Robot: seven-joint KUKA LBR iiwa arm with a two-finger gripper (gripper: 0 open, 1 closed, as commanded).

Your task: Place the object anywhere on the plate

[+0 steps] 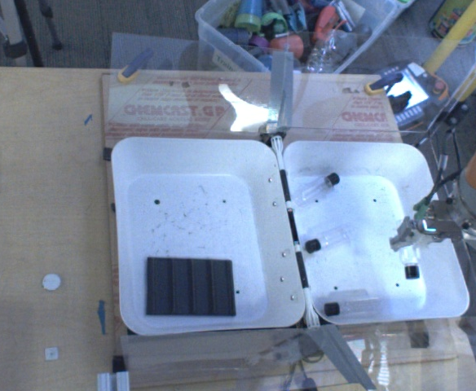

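Bright, even overhead light. Glare whitens the right bin [368, 218] beside the gripper [407, 243] and flares on the clear sheet [246, 108] far behind it. Shadows are soft; the frame is slightly blurry throughout.

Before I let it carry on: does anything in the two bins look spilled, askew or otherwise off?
Nothing looks spilled or broken. The clear vials with black caps lie on their sides, scattered at different angles across the right bin. The dark ribbed plate sits flat in the left bin, whose floor carries fine dark specks. The gripper is over the right bin.
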